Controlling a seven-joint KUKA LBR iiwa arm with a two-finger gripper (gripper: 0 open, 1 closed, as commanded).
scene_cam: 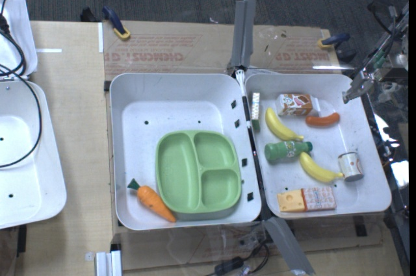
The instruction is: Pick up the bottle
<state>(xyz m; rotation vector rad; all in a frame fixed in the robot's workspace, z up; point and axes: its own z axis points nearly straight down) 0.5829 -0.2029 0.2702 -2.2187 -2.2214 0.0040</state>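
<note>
lying in the right bin (380,200), the green bottle (287,150) seemingly touches two bananas (281,126).

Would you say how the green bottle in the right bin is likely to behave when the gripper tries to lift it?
The green bottle lies on its side, so its round body may roll if nudged. It looks like smooth plastic, possibly slippery. Two bananas crowd it, leaving the fingers little room.

Two white bins (123,138) side by side; in the left one, one green divided plate (198,172) and one carrot (153,200); in the right one, one green bottle (286,150), two bananas (281,126), one sausage (323,119), one small can (350,167), two cartons (296,104), one cheese wedge (291,201).
</note>
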